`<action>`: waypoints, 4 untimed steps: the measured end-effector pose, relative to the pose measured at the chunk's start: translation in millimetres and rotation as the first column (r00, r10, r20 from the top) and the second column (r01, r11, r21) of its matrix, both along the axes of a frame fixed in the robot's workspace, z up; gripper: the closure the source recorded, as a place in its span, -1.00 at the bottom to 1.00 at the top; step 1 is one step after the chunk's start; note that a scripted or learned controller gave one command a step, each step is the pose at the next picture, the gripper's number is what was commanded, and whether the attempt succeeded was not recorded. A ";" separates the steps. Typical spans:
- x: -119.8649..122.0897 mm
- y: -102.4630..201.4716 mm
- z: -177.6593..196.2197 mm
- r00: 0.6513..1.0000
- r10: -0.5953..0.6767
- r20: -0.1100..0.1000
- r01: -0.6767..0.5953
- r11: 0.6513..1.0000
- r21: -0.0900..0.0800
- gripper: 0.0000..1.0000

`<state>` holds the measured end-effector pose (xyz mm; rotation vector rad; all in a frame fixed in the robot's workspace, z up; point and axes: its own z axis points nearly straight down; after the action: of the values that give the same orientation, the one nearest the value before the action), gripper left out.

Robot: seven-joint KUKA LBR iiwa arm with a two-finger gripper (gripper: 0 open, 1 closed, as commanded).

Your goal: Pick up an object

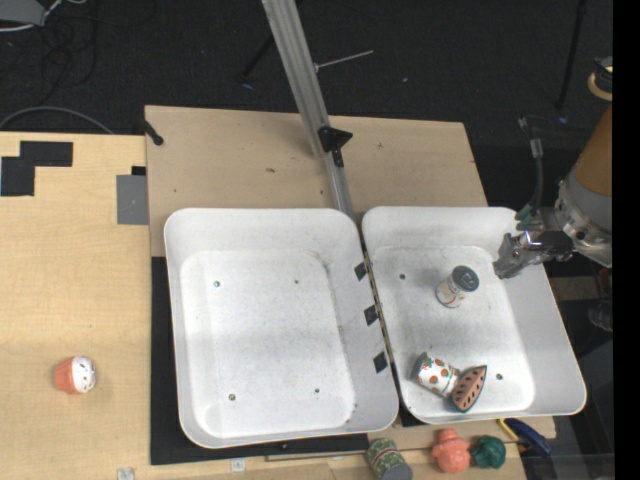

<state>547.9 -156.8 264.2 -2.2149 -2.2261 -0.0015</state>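
In the right bin (540,348) a small jar with a dark lid (457,286) lies near the middle. Toward the bin's front lie a white cup with red dots (434,372) and a brown shell-like piece (469,388), touching each other. My gripper (512,258) hangs at the bin's right rim, right of the jar and apart from it. Nothing shows between its fingers.
The left bin (200,238) adjoins the right one. A slanted metal rail (305,78) rises behind the bins. On the bench front lie a dark-green roll (384,458), a pink toy (450,451) and a green toy (489,451). An orange-white ball (75,375) rests far left.
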 end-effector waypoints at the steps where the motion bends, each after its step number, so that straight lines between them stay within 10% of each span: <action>1: 20.7 43.4 2.6 1.000 -0.001 0.000 0.001 1.000 0.000 1.00; 4: 73.8 180.0 -31.2 1.000 -0.003 -0.002 0.003 1.000 -0.001 1.00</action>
<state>621.7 23.2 233.0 -2.2175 -2.2228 0.0017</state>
